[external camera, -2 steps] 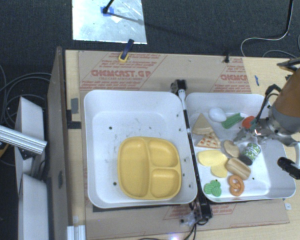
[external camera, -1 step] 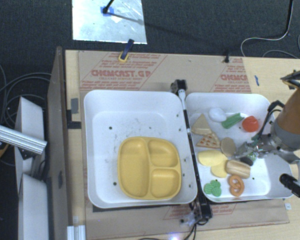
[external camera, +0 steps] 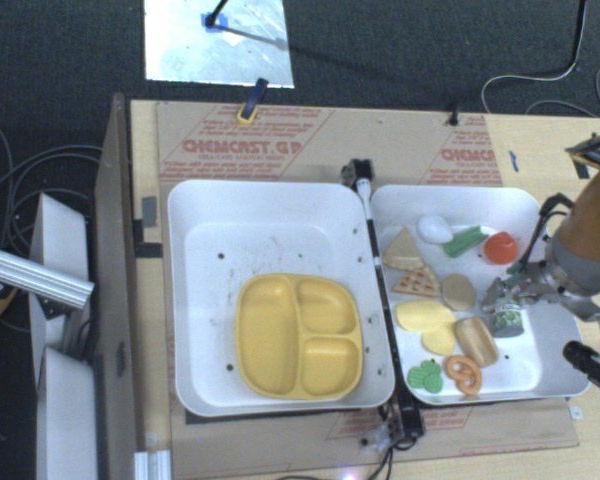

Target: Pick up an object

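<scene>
The left white shallow bin holds a yellow plastic plate with three compartments, near its front edge. The right white shallow bin holds many small toy foods. Near the back edge are a pale wedge of cheese, a white egg-shaped object, a green pepper-like piece and a red tomato-like piece. In the middle lie a waffle piece and a beige round piece. Toward the front edge are two yellow flat pieces, a brown bread roll, a green broccoli piece and an orange pretzel.

The gripper is low over the right side of this bin – just beside the bread roll. I cannot tell how its jaws stand.
</scene>
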Available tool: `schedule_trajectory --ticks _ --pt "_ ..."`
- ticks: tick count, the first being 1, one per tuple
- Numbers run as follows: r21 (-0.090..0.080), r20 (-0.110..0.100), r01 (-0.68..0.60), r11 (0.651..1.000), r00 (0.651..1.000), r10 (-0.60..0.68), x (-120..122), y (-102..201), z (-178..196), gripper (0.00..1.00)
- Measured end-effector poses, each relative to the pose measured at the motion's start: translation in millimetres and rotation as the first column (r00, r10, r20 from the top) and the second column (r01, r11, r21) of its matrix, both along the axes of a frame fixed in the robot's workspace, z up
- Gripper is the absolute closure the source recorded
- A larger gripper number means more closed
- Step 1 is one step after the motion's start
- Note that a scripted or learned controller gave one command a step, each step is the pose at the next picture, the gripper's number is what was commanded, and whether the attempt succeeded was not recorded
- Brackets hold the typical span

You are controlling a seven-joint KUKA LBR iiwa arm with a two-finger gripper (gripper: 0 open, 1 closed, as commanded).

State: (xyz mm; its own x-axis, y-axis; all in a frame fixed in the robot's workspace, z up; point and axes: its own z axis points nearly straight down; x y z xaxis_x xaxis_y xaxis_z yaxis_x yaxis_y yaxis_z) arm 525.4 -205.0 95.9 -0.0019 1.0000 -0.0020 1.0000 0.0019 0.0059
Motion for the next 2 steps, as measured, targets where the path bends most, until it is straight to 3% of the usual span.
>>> schedule_trajectory --ticks 1,2 --pt "0.002 0.001 -0.005 1.0 1.0 0.005 -10.1 38.2 74.7 1.0" --pt "0.004 0.001 -0.012 1.0 1.0 0.012 25.0 122.3 115.7 1.0"
